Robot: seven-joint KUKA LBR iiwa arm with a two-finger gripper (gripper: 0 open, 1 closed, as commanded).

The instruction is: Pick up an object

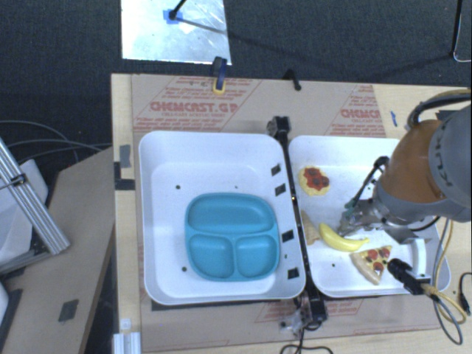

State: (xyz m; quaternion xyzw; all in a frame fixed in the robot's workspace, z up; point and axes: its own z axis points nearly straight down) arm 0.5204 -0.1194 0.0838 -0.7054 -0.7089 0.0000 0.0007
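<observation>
- On the bench (243,98), two shallow white bins sit side by side; taking the divider between them (295,212) as the landmark, the left bin (162,161) lies on its left and the right bin (354,161) on its right.
- Right of the divider and well out from it, the arm (424,172) leans over the right bin's far side, its orange band above the grey wrist.
- Left of the divider, a blue sectioned tray (232,236) lies flat in the middle of the left bin, well apart from the arm.
- Just right of the divider, low in the right bin, a yellow banana (341,240) lies on its side; it is the likeliest thing to be picked.
- Directly above the banana's far end, the gripper (359,220) hangs very close to the fruit, perhaps touching it. Whether its fingers are apart or together I cannot tell, and nothing shows between them.
- Further right of the divider than the banana, near the bin's lower edge, a pizza-slice toy (371,261) lies just beside the fruit.
- Right of the divider and higher up, a small round pizza toy (316,181) lies apart from the rest.
- Risks, as I judge them: the gripper sits over the banana's end, not its middle, so a closing grasp could squeeze the curved fruit out sideways or lift it tilted until it drops; a descent slightly off could nudge it against the pizza slice or pin it to the bin floor.
</observation>
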